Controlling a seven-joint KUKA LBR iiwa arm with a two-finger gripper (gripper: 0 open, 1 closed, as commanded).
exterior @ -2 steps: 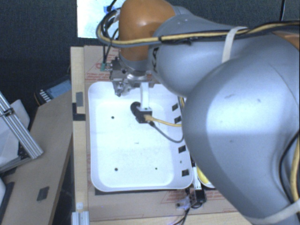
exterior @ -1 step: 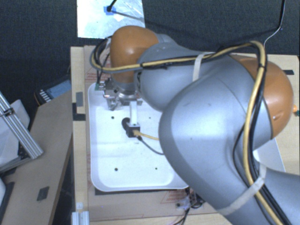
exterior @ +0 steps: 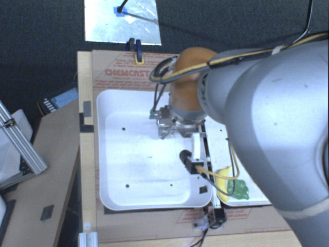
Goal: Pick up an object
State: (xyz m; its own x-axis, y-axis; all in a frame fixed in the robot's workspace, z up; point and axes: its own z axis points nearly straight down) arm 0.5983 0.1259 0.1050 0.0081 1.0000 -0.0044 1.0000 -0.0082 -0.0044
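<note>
In the left bin (exterior: 123,189), the white floor lay bare apart from a few small dark dots, and its raised rim ran round a shallow, rounded tray. The right bin (exterior: 218,138) sat just beside it, mostly covered by the grey arm (exterior: 272,138) that reached in from the right. At the near corner of that right bin, two things could be counted: one yellow object (exterior: 222,180) and one green object (exterior: 240,190), lying touching each other; what exactly they were could not be told at that size. These were the only loose items seen in either bin.

The arm's orange band (exterior: 190,78) stood above the wrist, and below it the gripper (exterior: 163,130) hung over the right-hand part of the left bin, close to the divide between the two bins. Whether it was open or closed could not be told, and nothing was seen held by it. It was well apart from the yellow and green objects. A black fitting (exterior: 187,161) with yellow cable (exterior: 216,181) sat along the seam between the bins.

Both bins rested on a brown cardboard sheet (exterior: 123,71) printed with red lettering, held at its far edge by one blue and yellow clamp (exterior: 137,50). The table (exterior: 56,153) beneath was light wood. Beyond it, on dark carpet (exterior: 41,30), lay one shiny silver sheet (exterior: 121,14).
</note>
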